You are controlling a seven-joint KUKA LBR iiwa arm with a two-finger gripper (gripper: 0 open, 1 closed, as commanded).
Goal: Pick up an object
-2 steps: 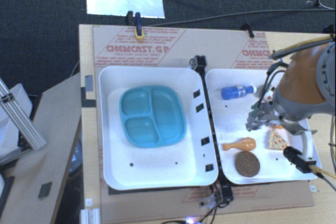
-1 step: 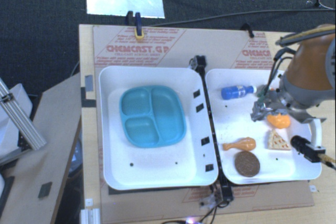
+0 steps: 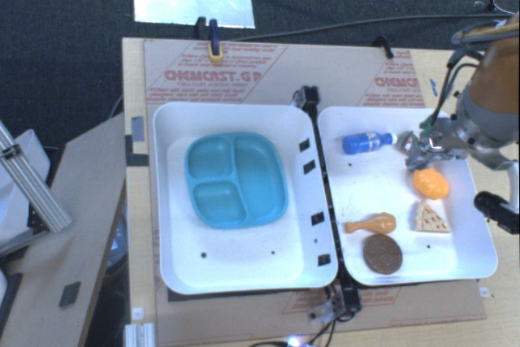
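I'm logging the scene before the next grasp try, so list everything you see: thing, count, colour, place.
bins: 2, white, side by side on the bench
tray: 1, blue, three compartments, in the left bin
bottle: 1, blue with a white cap, lying at the top of the right bin
orange: 1, orange, right bin, just below the gripper
wedge: 1, pale yellow, right bin, below the orange
drumstick: 1, tan, lower middle of the right bin
disc: 1, brown, right bin, below the drumstick
clamp: 1, blue and yellow, bench's far edge
arm: 1, grey with an orange band, over the right bin
gripper: 1, metal, between bottle and orange
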